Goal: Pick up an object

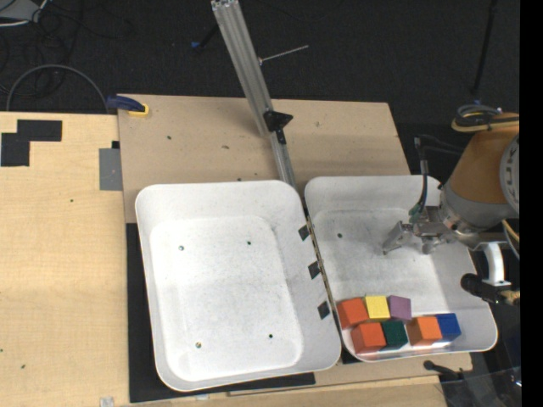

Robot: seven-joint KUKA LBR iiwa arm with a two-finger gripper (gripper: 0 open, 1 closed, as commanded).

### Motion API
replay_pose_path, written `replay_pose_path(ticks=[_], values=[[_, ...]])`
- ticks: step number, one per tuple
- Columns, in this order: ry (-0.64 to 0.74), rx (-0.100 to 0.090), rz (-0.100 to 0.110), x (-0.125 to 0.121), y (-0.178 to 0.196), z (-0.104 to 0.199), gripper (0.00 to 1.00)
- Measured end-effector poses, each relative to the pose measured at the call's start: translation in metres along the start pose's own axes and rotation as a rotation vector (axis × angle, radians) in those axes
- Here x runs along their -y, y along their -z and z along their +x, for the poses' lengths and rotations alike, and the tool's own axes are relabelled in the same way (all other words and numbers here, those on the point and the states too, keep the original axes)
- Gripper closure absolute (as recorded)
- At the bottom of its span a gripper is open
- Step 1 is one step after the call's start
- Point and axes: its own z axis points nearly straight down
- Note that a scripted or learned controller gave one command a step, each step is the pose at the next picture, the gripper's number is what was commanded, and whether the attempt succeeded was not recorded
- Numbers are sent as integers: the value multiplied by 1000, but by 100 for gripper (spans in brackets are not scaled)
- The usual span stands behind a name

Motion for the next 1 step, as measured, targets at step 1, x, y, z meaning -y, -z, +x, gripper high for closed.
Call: replay_pose_path(ticks=[1], values=[[7, -3, -4, 90, 95, 153, 0]])
